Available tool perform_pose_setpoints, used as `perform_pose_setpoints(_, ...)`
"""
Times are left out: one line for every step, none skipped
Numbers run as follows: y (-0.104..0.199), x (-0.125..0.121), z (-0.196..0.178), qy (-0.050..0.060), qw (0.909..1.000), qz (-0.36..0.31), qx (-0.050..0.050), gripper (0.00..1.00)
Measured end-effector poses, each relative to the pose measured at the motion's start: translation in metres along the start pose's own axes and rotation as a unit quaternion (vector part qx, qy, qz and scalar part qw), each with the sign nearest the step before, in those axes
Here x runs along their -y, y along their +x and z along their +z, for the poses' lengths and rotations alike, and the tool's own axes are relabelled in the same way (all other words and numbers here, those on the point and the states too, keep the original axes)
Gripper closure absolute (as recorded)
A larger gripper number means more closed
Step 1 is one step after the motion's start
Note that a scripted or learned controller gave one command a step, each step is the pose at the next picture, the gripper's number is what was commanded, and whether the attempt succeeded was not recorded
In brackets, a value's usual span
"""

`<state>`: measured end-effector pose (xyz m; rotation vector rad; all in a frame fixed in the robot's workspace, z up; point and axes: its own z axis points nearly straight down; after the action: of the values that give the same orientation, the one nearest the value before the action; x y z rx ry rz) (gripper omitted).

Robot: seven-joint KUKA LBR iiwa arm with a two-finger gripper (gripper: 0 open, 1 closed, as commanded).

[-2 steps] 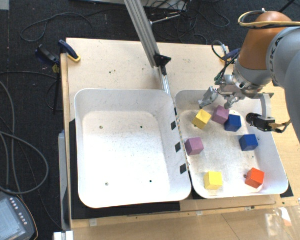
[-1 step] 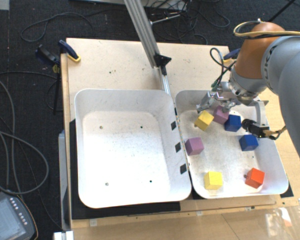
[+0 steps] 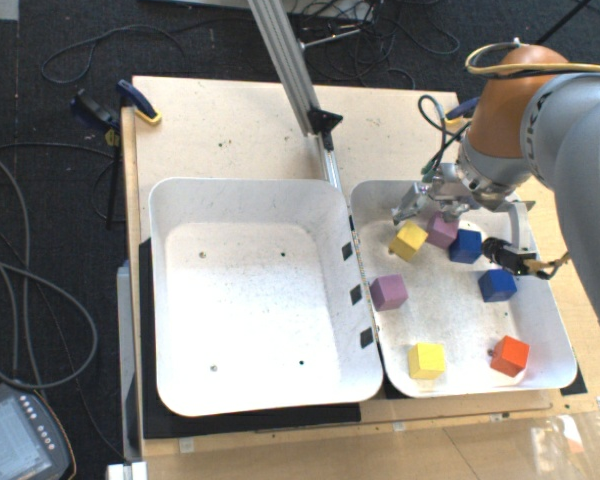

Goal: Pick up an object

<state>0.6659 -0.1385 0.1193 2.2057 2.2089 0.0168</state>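
Hovering low over the back of the right-hand bin, my gripper (image 3: 432,206) sits just above a tight cluster of small cubes. I cannot tell from this slanted view how its metal parts are set, and I see no cube caught in them.

Directly beneath and touching its lower edge as seen here is a mauve foam cube (image 3: 443,231). A yellow foam cube (image 3: 410,240) lies tilted just to that one's left, and a blue foam cube (image 3: 465,245) sits just to its right. These three are the nearest candidates for the pick.

Further out in the same shallow white right bin (image 3: 555,353) I see a second blue cube (image 3: 497,285), a second mauve cube (image 3: 388,292) near the dividing edge, a second yellow cube (image 3: 427,360) near the front, and an orange-red cube (image 3: 510,355) in the front corner. The shallow white left bin (image 3: 170,268) lies alongside on the pale wooden counter (image 3: 240,128).

By my judgement the task is at the approach or closing stage: nothing is lifted, every cube rests on the bin floor, and the grasp and raise are yet to come.

I can read no brand, label or writing anywhere.
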Motion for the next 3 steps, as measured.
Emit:
perform_pose_setpoints(-0.001,-0.001,-0.010,-0.003,1.0000,0.000,0.002,1.00)
perform_pose_setpoints(0.003,-0.001,-0.055,0.008,1.0000,0.000,-0.003,1.00)
perform_pose_setpoints(0.003,-0.003,-0.105,0.010,0.9999,0.000,-0.003,1.00)
